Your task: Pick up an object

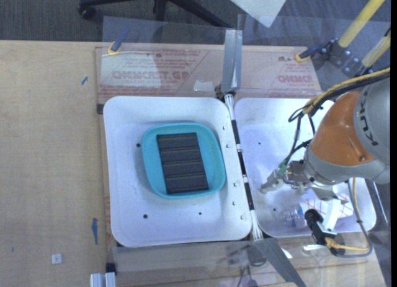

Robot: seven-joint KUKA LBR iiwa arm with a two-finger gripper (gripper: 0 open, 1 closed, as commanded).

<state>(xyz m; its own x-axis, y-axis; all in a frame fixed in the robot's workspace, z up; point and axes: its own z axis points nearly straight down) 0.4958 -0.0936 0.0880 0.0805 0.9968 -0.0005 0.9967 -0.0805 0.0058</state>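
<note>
On the wooden bench (49, 155), we see two shallow white plastic bins set side by side, their inner rims touching along a line of small white clips. Near the middle of the left bin (124, 217) lies a teal square plastic dish with rounded corners (151, 162), and a dark grey ribbed rectangular block (182, 163) rests flat inside it, its ribs running across the dish. The dish stands apart from all four walls of its bin.

Over the right bin (260, 124) hangs the grey robot arm with the orange band (338, 140), reaching in from the right, with black and yellow cables looping around it. Its wrist points down and to the left, toward the lower half of that bin. We cannot tell how the jaws stand, since the wrist and its fittings cover them, and we see nothing held.

Just below the wrist, on the floor of the right bin, lies a small crumpled clear and blue object (294, 217). Beside it, to its right, sits a white piece with red markings (324, 207), partly hidden by the arm.
</note>
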